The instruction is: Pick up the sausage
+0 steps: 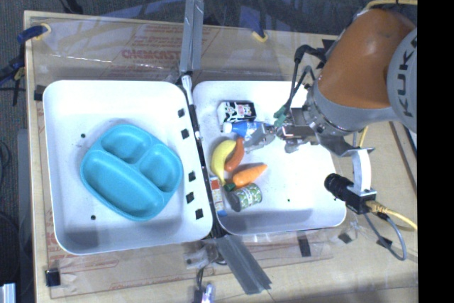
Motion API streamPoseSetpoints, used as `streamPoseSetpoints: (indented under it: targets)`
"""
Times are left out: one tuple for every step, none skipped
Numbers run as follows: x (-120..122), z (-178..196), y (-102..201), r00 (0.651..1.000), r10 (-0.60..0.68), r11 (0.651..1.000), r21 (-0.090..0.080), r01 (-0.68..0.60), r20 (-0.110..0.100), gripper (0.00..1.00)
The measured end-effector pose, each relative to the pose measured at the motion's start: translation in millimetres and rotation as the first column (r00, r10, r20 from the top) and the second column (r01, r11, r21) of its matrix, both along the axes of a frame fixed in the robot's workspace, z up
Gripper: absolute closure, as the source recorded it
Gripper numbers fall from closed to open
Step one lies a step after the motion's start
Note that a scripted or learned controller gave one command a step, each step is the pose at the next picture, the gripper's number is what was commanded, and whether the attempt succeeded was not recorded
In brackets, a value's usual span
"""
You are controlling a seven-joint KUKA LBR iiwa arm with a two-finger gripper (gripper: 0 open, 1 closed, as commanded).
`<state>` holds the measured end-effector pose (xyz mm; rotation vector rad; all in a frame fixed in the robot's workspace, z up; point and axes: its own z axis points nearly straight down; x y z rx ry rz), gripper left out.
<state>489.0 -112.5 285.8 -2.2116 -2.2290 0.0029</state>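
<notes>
The counter [42, 32] carries two white bins side by side, and a grey divider bar [190, 39] runs down between them; every place here is given from that bar. Left of the bar sits the left bin [60, 223], which holds one thing, a blue tray [132, 171] with three compartments, lying a little tilted near the bin's middle. Right of the bar sits the right bin [312, 213], with a small cluster of things close to the bar's side. One black-and-white carton [236, 110] lies at the far end of that cluster. Just below it is one blue and white item [243, 128], too small to make out further. Then comes one banana [222, 155], nearest the bar, with the one sausage [236, 151], reddish brown, lying against the banana's right side. One carrot [248, 173] lies just below the sausage, pointing right, and one green can [245, 196] lies on its side below the carrot. Further right of the bar, the one arm [365, 64] reaches in, and its hand [264, 135] hovers just right of the sausage's upper end, near the blue and white item. Whether the hand is wide or narrow cannot be told, and nothing is seen held in it.
</notes>
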Motion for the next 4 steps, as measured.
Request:
streamPoseSetpoints:
  targets:
    - [-12,-84,39,0.976,-0.219,0.976,0.000,0.219,-0.001,0.00]
    - [28,-112,-30,0.996,-0.093,0.996,0.000,0.093,0.001,0.00]
    - [84,-195,-37,0.985,0.171,0.985,0.001,-0.171,0.000,0.00]
    - [86,-183,-38,0.985,0.174,0.985,-0.002,-0.174,0.004,1.00]
